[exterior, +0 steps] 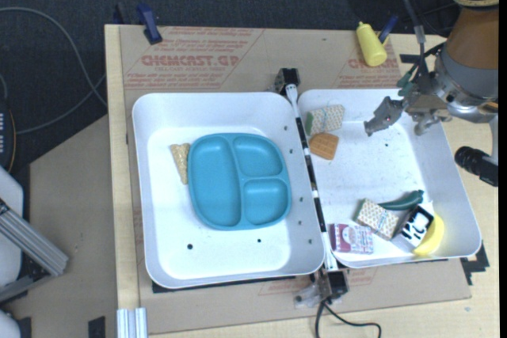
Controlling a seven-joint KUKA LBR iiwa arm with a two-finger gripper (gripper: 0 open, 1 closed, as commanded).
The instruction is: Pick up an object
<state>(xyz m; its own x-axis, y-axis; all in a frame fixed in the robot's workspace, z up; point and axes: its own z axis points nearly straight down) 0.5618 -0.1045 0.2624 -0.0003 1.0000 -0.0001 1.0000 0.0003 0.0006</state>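
Observation:
My gripper [401, 123] hangs over the far part of the right bin [451, 170], open, with nothing between its fingers. To its left lie a pale checkered cracker [328, 119] and an orange-brown chunk [323, 145], close to the bin's left wall. At the near right corner sit a beige textured block [378, 218], a teal piece [402, 201], a black-and-white item [414, 226] and a yellow banana [430, 237]. A pink-red packet [350, 238] lies at the near edge.
The left bin [150, 123] holds a blue divided plate [238, 180] with a tan wafer [181, 161] tucked at its left. A yellow bottle [370, 44] and a blue clamp [148, 24] rest on the bench behind the bins.

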